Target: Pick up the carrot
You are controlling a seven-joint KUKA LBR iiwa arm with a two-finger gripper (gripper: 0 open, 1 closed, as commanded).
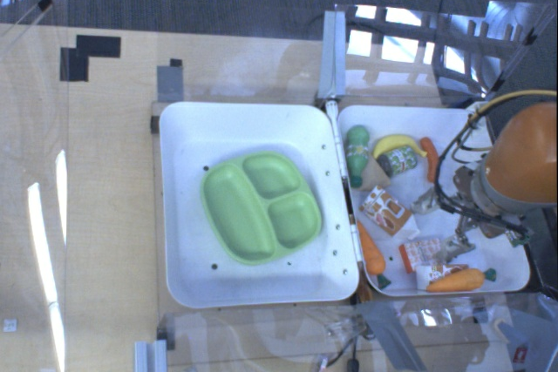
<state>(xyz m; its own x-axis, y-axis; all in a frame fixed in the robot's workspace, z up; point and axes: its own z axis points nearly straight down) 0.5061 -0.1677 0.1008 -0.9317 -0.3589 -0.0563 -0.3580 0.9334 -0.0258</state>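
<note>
Pale wood surface (96, 213) carries two white bins; dark carpet beyond. Left bin (187, 274) holds a green divided tray (260, 206). Carrot (371, 251) lies against right bin's (514, 274) left wall. Gripper (460, 240) over packets; jaws' state: cannot tell.

You are viewing an evenly lit, bright scene with soft, short shadows. Note the glare streaks on the bench (96, 213) at the left, reflected from a transparent panel, and the bright window-like reflections above the right bin (488, 279). The left bin (187, 266) reads near overexposed. Focus is moderately soft throughout; small package print is illegible. Edges show slight perspective slant.
</note>
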